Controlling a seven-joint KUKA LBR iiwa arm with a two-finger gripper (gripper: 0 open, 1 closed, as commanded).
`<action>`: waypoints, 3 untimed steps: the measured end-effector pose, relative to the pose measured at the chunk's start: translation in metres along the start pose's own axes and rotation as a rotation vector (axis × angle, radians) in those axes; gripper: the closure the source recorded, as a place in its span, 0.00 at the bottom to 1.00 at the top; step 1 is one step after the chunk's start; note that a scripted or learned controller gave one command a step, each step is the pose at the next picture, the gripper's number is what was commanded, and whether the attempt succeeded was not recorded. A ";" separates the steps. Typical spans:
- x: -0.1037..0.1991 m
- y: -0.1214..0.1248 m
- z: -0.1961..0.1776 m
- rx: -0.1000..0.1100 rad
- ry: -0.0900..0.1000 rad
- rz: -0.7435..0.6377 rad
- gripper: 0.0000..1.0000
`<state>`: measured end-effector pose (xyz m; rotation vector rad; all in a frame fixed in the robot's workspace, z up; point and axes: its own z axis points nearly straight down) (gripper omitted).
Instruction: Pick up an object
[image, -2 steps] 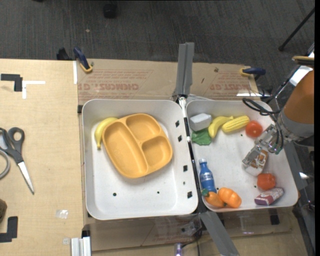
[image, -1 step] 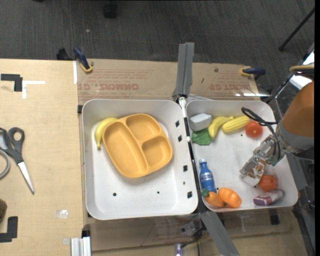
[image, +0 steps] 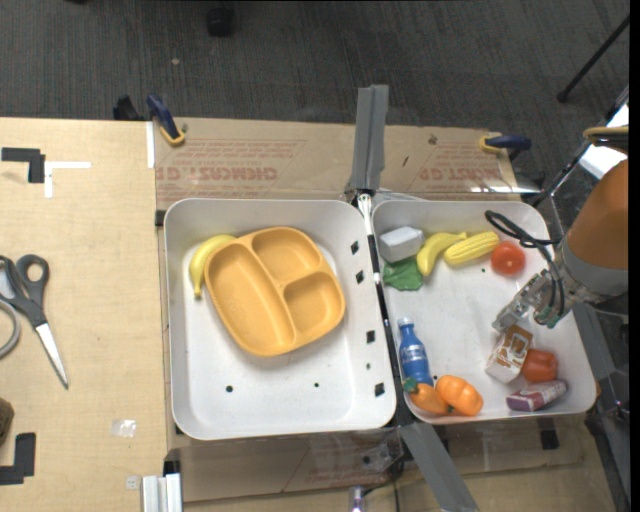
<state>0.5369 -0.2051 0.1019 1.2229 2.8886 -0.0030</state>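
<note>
Upside-down red print, partly legible "CHEMICALS", on the cardboard sheet (image: 250, 165) behind the bins.

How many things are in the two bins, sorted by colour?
Yellow: 4 – plate, bananas, corn
Red: 2 – tomato, pepper
Orange: 2
Green: 1
Grey: 1
Blue: 1 – bottle
Purple: 1
Brown-white: 1 – packet
Total: 13

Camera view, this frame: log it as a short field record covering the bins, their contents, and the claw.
left bin: orange divided plate, banana beside its left rim
right bin: blue bottle, tomato, corn cob, green item, small packet
claw: low in the right bin, just above the small packet
grasp: finger state unclear
bench left: scissors
</note>
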 end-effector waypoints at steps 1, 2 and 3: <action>0.027 0.054 -0.038 -0.001 0.003 0.085 1.00; 0.027 0.053 -0.037 0.000 0.003 0.084 0.00; 0.050 -0.030 0.010 0.000 0.005 0.108 0.00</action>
